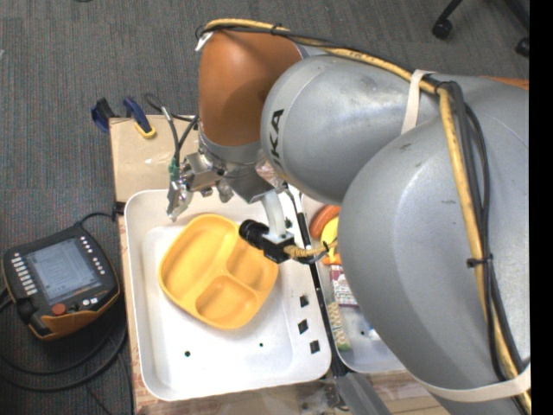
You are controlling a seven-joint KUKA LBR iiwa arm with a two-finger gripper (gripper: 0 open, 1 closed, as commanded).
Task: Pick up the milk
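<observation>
Grey carpet surrounds the bench; claw (pixel 179 199) above yellow tray (pixel 218 271), grip state unclear.

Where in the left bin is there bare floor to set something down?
The left bin is bare along its front, between the yellow divided plate and the near rim, and in a narrower strip to the plate's left. The back corner is crowded: the gripper hangs there. The right bin is mostly hidden under the arm.
</observation>
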